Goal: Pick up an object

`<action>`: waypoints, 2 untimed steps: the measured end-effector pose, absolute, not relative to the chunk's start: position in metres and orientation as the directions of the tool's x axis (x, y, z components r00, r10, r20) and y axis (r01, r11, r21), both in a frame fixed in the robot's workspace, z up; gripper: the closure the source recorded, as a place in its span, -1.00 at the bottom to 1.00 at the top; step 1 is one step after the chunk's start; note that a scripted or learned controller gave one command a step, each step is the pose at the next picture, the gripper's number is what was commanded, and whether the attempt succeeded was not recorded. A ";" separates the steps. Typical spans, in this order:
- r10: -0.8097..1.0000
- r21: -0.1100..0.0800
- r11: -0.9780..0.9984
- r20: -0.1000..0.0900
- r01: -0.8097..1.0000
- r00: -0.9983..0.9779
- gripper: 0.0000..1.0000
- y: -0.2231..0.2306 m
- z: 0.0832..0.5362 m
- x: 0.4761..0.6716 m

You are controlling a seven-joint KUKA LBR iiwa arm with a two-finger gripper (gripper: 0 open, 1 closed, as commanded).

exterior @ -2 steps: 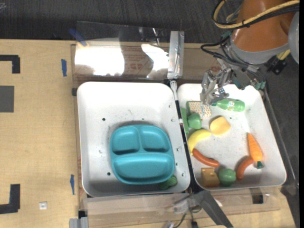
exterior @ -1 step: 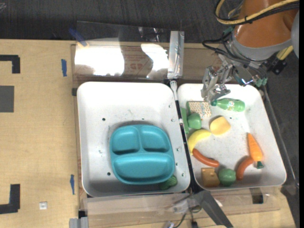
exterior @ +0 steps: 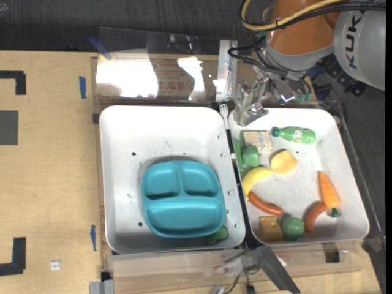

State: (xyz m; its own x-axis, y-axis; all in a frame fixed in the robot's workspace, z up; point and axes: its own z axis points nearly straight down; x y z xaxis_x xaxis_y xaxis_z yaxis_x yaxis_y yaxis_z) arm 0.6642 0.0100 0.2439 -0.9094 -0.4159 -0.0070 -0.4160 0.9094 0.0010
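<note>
In the left bin (exterior: 116, 164) lies a teal tray (exterior: 182, 198); pincer (exterior: 252, 110) state unclear.

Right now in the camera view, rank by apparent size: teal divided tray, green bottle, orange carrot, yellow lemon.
1. Teal divided plastic tray, by far the largest.
2-3. Green plastic bottle and orange toy carrot: similar length, too close to rank.
4. Round yellow toy lemon, smallest.

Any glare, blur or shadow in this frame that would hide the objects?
Camera view: strong glare on the clear panel behind the left bin; the end effector is slightly soft and cluttered by cables; the toy food in the right bin is evenly lit and readable, with soft shadows.
</note>
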 end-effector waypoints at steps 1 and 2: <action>-0.128 -0.002 0.992 -0.015 -0.128 -0.992 1.00 -0.050 0.330 0.669; -0.161 0.001 0.987 -0.002 -0.161 -0.987 1.00 -0.039 0.275 0.644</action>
State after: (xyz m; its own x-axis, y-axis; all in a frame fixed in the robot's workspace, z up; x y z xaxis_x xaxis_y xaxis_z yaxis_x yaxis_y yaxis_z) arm 0.6442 -0.0386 0.2752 -0.9869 -0.1612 -0.0022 -0.1612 0.9869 0.0007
